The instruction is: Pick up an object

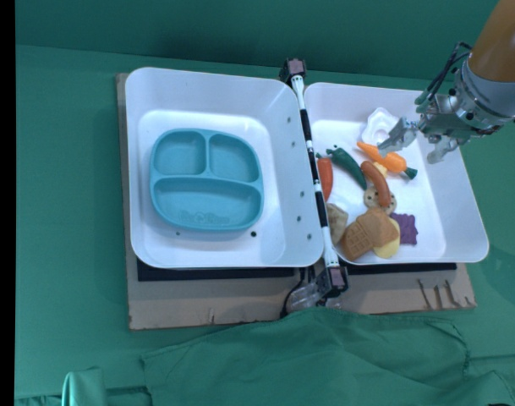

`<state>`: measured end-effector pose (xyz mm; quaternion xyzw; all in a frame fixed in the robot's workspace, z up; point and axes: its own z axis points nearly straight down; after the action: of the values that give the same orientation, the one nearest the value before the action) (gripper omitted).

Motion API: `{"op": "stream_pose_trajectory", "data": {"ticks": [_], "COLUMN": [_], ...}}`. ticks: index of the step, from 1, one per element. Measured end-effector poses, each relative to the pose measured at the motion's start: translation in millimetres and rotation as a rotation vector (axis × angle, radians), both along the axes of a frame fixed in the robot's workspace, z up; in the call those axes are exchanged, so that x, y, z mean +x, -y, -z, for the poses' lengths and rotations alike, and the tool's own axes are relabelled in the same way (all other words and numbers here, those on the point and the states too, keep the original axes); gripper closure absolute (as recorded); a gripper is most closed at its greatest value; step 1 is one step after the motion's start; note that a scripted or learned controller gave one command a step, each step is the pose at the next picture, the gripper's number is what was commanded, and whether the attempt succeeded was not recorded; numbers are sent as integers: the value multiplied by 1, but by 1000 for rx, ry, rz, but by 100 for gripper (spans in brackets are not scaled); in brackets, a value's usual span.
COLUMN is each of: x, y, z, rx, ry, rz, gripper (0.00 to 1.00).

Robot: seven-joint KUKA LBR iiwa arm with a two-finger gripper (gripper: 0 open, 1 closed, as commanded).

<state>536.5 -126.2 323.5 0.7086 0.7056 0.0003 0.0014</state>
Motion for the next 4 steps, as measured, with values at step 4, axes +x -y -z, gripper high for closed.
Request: {"op": "stream_pose_trajectory", "data": {"ticks": [4], "x": [2], "y": [0], "z": [137], "rx": [-7], "ry": [15], "rz": [1], "gripper": [0]}}
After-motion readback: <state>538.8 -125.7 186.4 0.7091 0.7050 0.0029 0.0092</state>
